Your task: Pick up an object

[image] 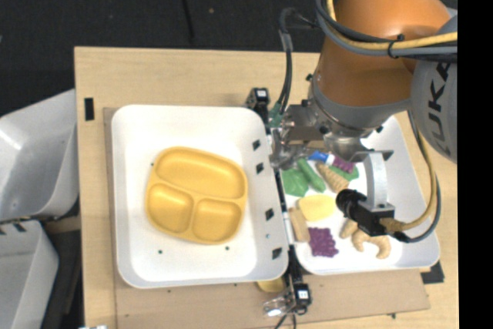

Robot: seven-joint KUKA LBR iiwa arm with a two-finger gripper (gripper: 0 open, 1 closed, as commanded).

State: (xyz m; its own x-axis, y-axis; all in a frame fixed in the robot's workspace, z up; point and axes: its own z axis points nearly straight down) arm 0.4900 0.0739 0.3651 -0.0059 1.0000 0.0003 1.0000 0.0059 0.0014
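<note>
My gripper hangs low over the left side of the right bin, just above a green toy vegetable. The orange wrist band and grey arm cover much of that bin. Close below lie a yellow piece, a purple grape bunch, a tan stick and a waffle cone. A blue-and-white piece peeks out beside the gripper. Nothing is visibly held.
The left bin holds a yellow divided plate. A tan curved pastry lies at the right bin's front. A black cable with a plug droops over the right bin. The wall between the bins runs just left of the gripper.
</note>
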